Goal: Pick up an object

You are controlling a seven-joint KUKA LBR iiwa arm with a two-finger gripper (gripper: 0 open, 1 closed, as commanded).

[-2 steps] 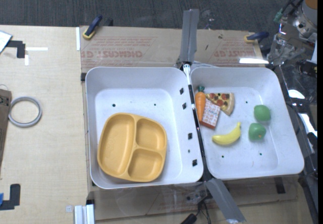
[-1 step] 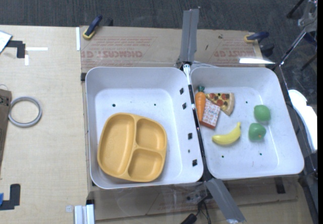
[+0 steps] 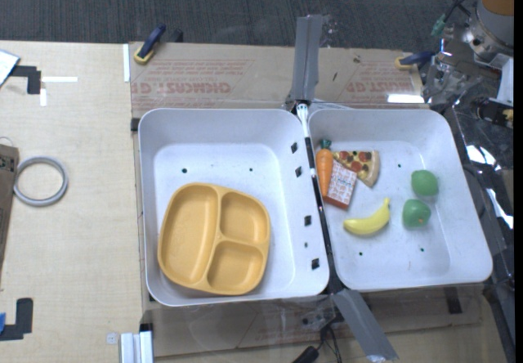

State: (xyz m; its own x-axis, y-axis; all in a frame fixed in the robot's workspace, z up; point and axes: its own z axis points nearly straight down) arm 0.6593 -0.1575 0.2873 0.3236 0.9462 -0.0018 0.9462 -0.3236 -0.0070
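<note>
Lying in right bin (image 3: 458, 267): two green fruits (image 3: 424, 183); one banana (image 3: 368, 220).

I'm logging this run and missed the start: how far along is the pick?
Nothing looks done yet. The banana, carrot, pizza slice, small carton and two green fruits all lie in the right bin. The arm sits at the top right, beyond the bin's corner. Left: descend, grasp one, lift it.

right bin (image 3: 458, 267): front half bare, open from above | obstacles: carrot (image 3: 324, 167), pizza slice (image 3: 360, 163), banana (image 3: 368, 219), two green fruits (image 3: 424, 183) (clustered mid-bin) | left bin (image 3: 212, 136): yellow divided plate (image 3: 215, 238) fills front
</note>
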